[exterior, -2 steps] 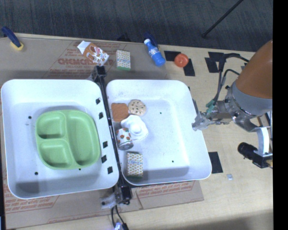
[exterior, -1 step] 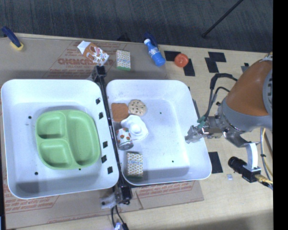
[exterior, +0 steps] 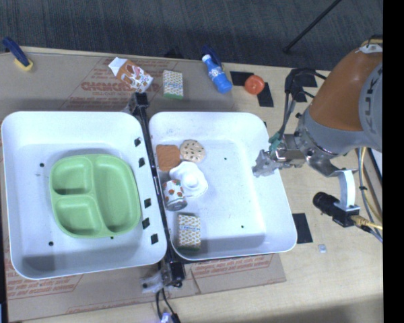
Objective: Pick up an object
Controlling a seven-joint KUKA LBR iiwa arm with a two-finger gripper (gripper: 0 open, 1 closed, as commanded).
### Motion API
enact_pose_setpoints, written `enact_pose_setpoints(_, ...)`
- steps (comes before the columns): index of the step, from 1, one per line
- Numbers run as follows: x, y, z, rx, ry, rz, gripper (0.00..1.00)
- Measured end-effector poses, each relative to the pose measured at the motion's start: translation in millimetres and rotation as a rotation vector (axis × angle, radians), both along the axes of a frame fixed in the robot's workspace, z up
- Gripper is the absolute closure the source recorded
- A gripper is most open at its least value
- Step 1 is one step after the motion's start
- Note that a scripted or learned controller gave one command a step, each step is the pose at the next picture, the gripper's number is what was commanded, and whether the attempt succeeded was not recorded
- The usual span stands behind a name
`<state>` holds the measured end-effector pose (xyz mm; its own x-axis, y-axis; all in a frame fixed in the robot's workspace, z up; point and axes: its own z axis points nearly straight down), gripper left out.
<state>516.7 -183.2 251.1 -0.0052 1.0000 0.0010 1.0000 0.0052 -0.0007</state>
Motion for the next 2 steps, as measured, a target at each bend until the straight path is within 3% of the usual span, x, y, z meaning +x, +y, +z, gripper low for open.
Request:
enact_pose_setpoints(1, -40.7, -28.3, -19.0, -0.001, 0.002, 0.0, 1.0)
enact_pose_setpoints(2, -40.0, -28.1, -13.3, -0.001, 0.0, 0.0, 1.0)
